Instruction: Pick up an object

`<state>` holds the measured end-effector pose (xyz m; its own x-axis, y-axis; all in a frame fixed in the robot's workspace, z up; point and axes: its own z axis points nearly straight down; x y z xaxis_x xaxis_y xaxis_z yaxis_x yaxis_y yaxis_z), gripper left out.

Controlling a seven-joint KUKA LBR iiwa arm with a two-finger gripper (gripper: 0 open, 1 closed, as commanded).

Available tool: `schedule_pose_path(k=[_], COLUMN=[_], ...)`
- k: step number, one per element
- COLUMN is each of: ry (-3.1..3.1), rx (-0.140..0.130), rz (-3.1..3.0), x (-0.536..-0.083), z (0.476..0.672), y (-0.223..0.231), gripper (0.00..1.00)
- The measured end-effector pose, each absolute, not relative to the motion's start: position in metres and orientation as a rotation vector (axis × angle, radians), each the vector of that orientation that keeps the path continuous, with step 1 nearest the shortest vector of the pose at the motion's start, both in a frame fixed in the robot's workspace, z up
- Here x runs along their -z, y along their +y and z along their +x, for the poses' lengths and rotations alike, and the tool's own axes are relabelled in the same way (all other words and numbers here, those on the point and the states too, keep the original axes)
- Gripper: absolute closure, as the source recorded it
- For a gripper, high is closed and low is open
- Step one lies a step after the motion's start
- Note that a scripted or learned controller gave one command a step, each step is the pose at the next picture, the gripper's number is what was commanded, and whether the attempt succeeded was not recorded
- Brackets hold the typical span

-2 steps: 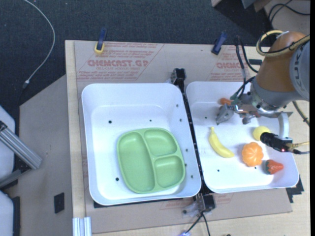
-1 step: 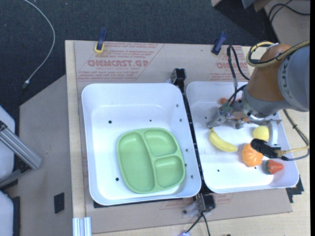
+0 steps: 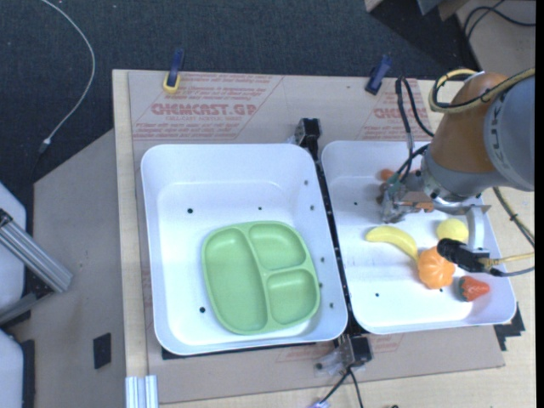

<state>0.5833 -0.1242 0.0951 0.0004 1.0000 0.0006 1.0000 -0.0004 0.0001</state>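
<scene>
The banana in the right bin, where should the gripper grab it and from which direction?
Probably at the middle of the banana, coming straight down from above. It lies flat on the floor of the right bin, its curved body running from upper left to lower right, so fingers closing across its narrow width should fit. The orange fruit sits close to its lower-right end, so avoid that end.

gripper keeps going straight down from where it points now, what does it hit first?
Probably the bare floor of the right bin. The gripper points down just above and left of the banana, which looks clear of that line, though depth is hard to judge from one slanted view.
</scene>
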Motion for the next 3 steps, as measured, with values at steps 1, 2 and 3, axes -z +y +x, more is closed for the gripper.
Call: schedule_pose_path(k=[1,2,3], ry=[-2.225,-2.226,-2.228], rx=[0.004,0.005,0.006], rz=[-2.224,-2.223,-2.224], x=[-0.138,-0.182,-0.227], z=[0.584,0.584,0.587], y=[-0.121,-0.118,-0.112], gripper=[1.0,1.0,1.0])
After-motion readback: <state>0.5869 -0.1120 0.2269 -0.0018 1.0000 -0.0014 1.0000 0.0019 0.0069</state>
